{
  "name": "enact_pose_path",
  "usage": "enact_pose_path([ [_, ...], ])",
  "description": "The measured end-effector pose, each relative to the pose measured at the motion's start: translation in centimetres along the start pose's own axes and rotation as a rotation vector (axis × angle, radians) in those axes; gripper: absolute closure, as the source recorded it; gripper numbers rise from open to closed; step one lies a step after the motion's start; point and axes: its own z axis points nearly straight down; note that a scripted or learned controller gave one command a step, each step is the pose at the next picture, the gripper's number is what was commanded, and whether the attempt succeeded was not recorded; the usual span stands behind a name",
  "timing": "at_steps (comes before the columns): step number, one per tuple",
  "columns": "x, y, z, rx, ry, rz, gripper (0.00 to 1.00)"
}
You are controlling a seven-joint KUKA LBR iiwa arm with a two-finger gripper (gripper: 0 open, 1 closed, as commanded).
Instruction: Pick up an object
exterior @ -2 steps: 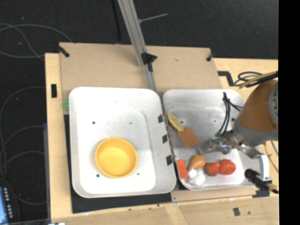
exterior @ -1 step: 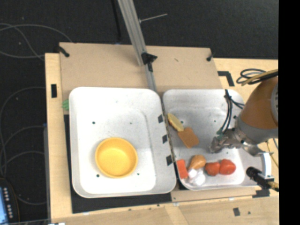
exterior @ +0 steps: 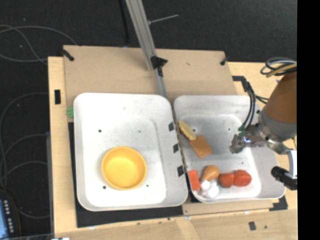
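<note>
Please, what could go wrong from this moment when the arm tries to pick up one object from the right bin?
1. The red object, orange piece and white piece lie packed together at the right bin's near edge, so a grasp may catch two or push them apart.
2. They lie close to the bin wall, which the end effector might strike.
3. The flat brown piece may be too thin to grip.

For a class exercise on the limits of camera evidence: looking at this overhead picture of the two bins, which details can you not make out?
- Gripper, camera view: small and blurred, so finger state is unreadable.
- Arm: cut off by the right edge.
- White items in the right bin: blend into it, too small to identify.
- Red objects: blurred; one piece or two is unclear.
- Yellow bowl in the left bin: contents indistinguishable.
</note>
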Motion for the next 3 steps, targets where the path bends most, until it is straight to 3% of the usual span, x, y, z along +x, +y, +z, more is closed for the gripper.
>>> enact_pose_path([
  [2, 0.7, 0.2, -9.0, 0.005, 0.001, -0.001, 1.0],
  [3, 5.9, 0.9, -8.2, 0.006, 0.002, -0.003, 1.0],
])
